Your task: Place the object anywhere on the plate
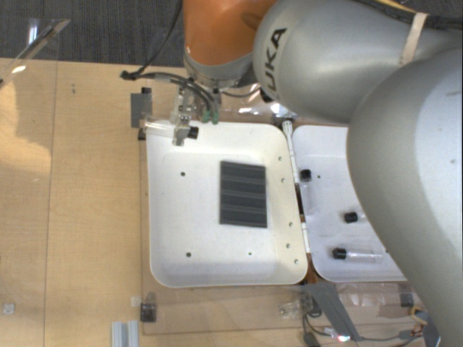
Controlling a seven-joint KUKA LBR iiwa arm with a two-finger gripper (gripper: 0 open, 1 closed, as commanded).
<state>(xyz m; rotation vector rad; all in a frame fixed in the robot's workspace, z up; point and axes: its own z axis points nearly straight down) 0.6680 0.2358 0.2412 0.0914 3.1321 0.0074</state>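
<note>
Dark grey ribbed plate [243,194] in white left bin [173,215]. Right of plate: white bin [325,157] holding small black items [350,217], possibly caps. Arm [340,56] grey, orange band [217,20]. Bench [72,215] tan.

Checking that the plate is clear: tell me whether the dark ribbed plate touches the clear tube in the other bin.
Apart. The camera view shows the dark ribbed plate in the left bin, the clear tube in the right bin, bin walls between them.

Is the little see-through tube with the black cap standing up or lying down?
Lying down. The tube rests flat on its side on the floor of the right bin, its black cap pointing toward the left bin.
</note>
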